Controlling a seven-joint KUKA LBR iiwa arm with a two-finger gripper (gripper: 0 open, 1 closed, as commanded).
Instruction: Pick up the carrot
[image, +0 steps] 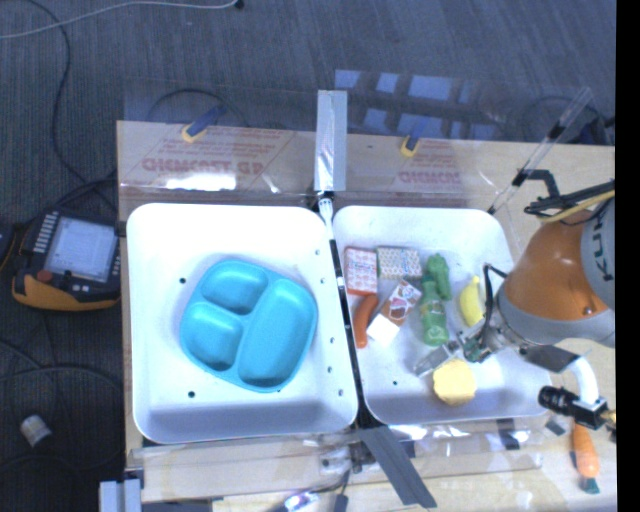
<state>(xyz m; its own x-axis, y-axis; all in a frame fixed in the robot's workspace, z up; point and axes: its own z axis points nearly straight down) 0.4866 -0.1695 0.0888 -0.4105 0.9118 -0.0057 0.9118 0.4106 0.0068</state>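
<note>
The carrot (364, 315) lies well to the left of the gripper (470, 350), against the left wall of the right bin (500, 405), just beside a small white packet (383, 327) and below a red-and-white box (360, 268). The green bottle (433, 312) sits between carrot and gripper, and the yellow block (453, 381) lies just below the gripper, whose opening I cannot tell. A good approach would likely lift clear of the clutter, travel left, and descend along the carrot's length, away from the bin wall.

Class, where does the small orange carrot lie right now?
The small orange carrot lies in the right white bin, against its left wall, below the red-and-white packet.
</note>
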